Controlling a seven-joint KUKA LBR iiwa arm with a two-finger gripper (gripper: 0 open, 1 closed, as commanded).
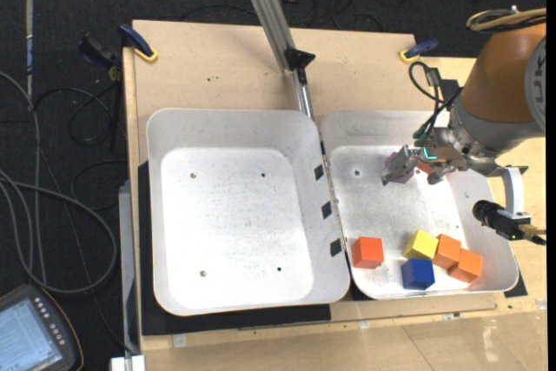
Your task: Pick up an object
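My gripper (401, 168) hangs over the far middle of the right bin (365, 291), reaching in from the right. Near that bin's front edge lie several blocks. An orange block (368, 251) sits apart at the left. A yellow block (422, 244) and a blue block (418, 274) lie close together, and two orange blocks (458, 258) touch each other at the right. All the blocks are well in front of the gripper, and none is near it.
The left bin (165, 213) stands beside the right one, their rims meeting along the middle. A slanted metal pole (265, 0) comes down to the bins' far junction. Clamps (137, 41) hold the board's far corners.
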